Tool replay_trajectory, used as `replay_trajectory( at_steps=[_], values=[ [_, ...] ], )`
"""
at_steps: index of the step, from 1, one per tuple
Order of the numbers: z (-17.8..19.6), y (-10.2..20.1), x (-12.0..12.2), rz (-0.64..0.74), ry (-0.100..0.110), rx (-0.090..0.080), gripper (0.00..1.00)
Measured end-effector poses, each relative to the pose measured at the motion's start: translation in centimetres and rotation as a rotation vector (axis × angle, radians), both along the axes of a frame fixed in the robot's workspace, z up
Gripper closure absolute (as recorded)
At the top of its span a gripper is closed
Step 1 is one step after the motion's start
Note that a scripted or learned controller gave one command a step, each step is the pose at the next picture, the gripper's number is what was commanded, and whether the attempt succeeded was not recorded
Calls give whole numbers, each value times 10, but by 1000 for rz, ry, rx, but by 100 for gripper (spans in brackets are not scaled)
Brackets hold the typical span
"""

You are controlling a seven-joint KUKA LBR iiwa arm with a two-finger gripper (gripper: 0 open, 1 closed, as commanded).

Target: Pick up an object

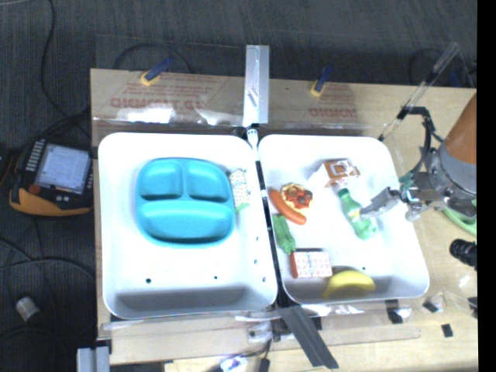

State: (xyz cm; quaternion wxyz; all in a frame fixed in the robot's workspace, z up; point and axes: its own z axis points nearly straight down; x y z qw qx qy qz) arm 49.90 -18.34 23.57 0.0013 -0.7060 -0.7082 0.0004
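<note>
- Green bottle (353,212) lies in the right bin (403,242), and we take it as the thing nearest to the gripper (377,208).
- Its long axis runs at a slant: the narrow end points up and to the left, toward a small brown and white packet (339,170), and the thicker end points down and to the right.
- We see the gripper just to the right of the green bottle, touching or almost touching its lower part; we cannot tell which.
- We cannot tell how the gripper stands, because it is small and blurred here, and we see nothing clearly between it.
- The arm (457,157) comes in from the right of the green bottle, over the right rim of the bin, with the orange band above the grey wrist.
- Left of the green bottle lies a red and orange toy (295,197); below it are a patterned box (311,263) and a banana (348,283).
- Far to the left of the green bottle, the left bin (124,277) holds a blue divided plate (186,200).
</note>
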Motion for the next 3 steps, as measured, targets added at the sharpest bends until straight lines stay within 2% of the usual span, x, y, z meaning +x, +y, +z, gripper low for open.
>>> replay_trajectory(
  at_steps=[1,2,3],
  values=[
    [-109,1,40,-77,2,-1,0],
    [-146,-15,57,-56,-9,-1,0],
    [-137,-14,58,-56,-11,0,100]
  ],
)
